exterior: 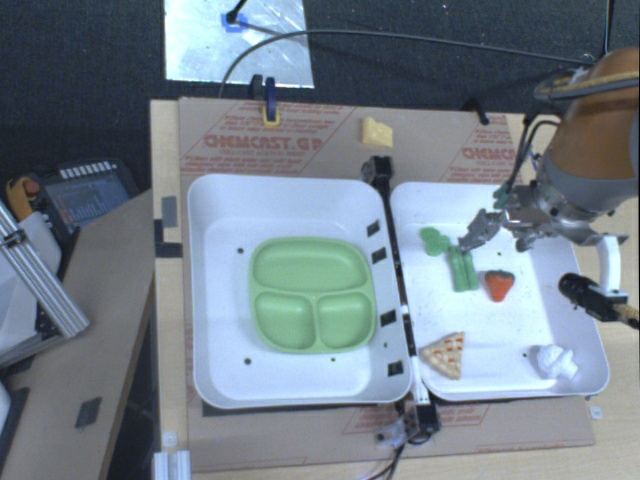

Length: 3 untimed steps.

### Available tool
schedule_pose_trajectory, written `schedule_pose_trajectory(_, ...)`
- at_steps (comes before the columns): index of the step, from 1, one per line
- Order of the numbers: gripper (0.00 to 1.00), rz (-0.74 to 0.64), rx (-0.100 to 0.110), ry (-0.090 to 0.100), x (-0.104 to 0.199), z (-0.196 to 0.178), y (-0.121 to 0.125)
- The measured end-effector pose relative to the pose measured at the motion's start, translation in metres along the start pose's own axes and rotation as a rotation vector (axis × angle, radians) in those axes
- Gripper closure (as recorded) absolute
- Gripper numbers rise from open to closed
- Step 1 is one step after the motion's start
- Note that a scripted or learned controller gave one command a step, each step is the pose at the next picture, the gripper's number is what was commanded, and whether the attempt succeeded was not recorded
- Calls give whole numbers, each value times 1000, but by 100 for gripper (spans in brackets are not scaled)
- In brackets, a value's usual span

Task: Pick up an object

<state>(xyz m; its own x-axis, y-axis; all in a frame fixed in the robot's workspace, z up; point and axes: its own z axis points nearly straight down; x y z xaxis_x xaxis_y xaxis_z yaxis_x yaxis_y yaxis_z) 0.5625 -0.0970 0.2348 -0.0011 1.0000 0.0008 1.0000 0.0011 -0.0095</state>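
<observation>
Gripper (478, 230) over right bin (575, 313); claw state can't tell. Green toy veg (458, 263) just below: prob. light, stiff plastic; grab across stem mid-length.

Both bins (215, 268) look like smooth, slightly glossy white plastic. The green tray (308, 295) is matt plastic. The board (330, 133) beneath looks like brown paper-faced sheet; a foil patch (200, 28) shines.

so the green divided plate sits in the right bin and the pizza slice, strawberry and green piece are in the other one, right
Not quite: the camera view shows the green divided plate in the left bin, not the right. The pizza slice, strawberry and green piece do lie in the other one, the right bin.
</observation>
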Motion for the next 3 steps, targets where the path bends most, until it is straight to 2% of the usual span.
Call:
schedule_pose_trajectory(1,0,-2,-11,-1,0,-5,2)
schedule_pose_trajectory(2,0,-1,-6,0,10,46,1)
schedule_pose_trajectory(3,0,0,-6,0,8,108,1)
